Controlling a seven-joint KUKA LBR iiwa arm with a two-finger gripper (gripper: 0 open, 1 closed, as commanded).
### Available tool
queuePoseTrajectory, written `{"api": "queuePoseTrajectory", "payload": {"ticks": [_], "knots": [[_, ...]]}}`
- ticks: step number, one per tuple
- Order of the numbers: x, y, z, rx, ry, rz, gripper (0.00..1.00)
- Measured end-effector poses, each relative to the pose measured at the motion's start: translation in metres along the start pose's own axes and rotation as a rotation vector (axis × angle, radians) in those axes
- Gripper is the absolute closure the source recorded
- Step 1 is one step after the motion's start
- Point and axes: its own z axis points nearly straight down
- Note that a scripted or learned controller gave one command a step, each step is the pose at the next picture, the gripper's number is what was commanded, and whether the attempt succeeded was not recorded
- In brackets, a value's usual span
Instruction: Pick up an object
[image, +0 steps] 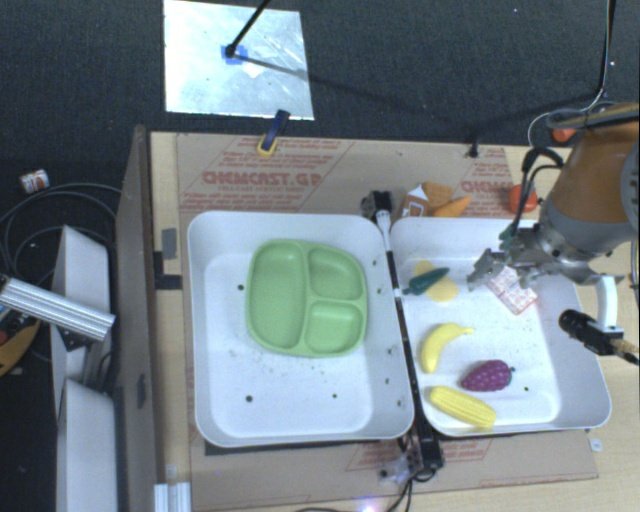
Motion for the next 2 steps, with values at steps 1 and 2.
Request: {"api": "queuePoseTrajectory", "payload": {"ticks": [1, 2], "knots": [[0.044, 0.051, 0.062, -0.006, -0.003, -0.001, 0.00], [0.046, 0.071, 0.094, -0.003, -0.003, 0.002, 0.00]]}}
